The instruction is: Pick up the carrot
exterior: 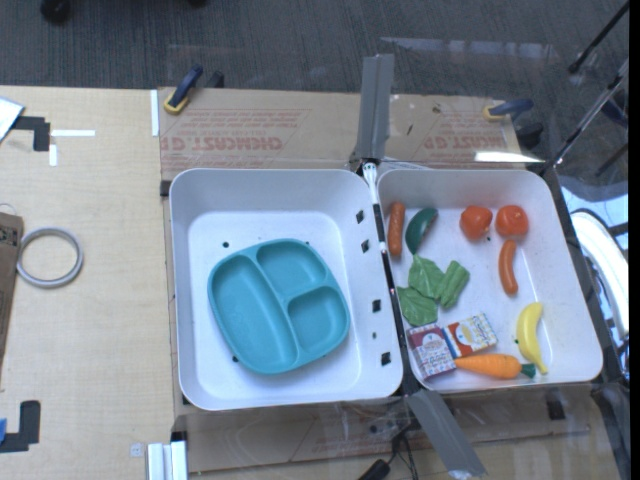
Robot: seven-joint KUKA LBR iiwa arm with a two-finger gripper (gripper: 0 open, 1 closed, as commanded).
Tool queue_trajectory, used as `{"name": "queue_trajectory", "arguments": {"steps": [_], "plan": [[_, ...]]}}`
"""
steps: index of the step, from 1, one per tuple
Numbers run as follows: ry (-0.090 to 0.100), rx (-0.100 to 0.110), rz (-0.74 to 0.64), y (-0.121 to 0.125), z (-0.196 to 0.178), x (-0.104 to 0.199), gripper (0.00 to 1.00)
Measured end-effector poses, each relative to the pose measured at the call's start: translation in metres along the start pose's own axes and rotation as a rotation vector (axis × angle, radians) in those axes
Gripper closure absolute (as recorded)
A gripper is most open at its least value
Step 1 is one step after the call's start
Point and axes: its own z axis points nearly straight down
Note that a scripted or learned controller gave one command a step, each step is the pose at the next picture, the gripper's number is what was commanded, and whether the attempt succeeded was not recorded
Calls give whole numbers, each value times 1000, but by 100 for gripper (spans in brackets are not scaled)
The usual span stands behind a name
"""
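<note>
The carrot (490, 366) is orange with a green top and lies flat along the front wall of the right bin (566, 236). It rests just below a small red and white box (452, 343) and left of a yellow banana (529, 334).
The right bin also holds two tomatoes (476, 221), two sausages (508, 266), a dark green vegetable (420, 227) and lettuce leaves (436, 280). A teal divided plate (278, 306) lies in the left bin (185, 298). A tape roll (46, 257) sits on the bench at left.
</note>
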Motion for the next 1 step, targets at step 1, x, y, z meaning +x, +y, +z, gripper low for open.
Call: {"name": "queue_trajectory", "arguments": {"steps": [1], "plan": [[0,0,0,0,0,0,100]]}}
